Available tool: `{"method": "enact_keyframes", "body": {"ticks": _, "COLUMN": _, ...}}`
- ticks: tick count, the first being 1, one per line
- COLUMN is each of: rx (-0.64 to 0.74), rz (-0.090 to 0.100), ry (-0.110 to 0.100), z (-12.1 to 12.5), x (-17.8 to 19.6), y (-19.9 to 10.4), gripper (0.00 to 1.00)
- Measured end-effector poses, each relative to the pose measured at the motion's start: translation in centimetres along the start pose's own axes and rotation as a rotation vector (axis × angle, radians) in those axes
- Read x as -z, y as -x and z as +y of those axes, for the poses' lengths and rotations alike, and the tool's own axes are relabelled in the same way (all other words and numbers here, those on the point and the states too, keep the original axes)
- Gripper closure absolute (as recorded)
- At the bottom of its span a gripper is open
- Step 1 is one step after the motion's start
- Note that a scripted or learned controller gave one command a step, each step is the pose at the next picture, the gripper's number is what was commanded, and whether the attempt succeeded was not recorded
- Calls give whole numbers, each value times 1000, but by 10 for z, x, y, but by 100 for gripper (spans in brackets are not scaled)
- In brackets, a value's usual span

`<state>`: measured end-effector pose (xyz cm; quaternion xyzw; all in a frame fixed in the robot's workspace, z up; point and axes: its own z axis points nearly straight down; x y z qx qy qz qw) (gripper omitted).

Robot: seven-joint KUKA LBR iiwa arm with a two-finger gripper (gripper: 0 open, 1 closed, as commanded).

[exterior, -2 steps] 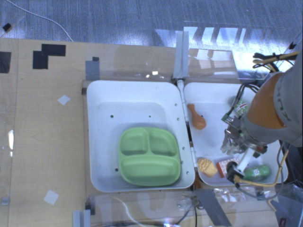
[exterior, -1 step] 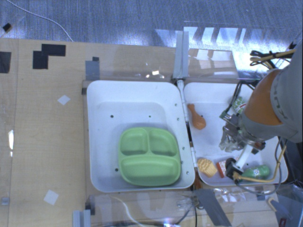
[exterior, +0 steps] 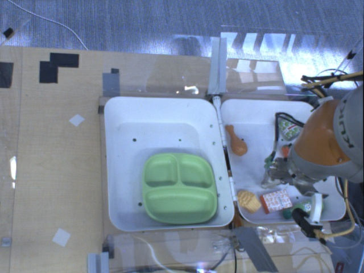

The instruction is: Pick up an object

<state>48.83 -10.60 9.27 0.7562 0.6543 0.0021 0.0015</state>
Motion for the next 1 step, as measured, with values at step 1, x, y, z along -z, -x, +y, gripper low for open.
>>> {"method": "enact_keyframes", "body": {"ticks": 1, "rx": -97, "rz": 0, "ry": -2, "z": 57, "x": 92, "y": -74, "gripper": 100}}
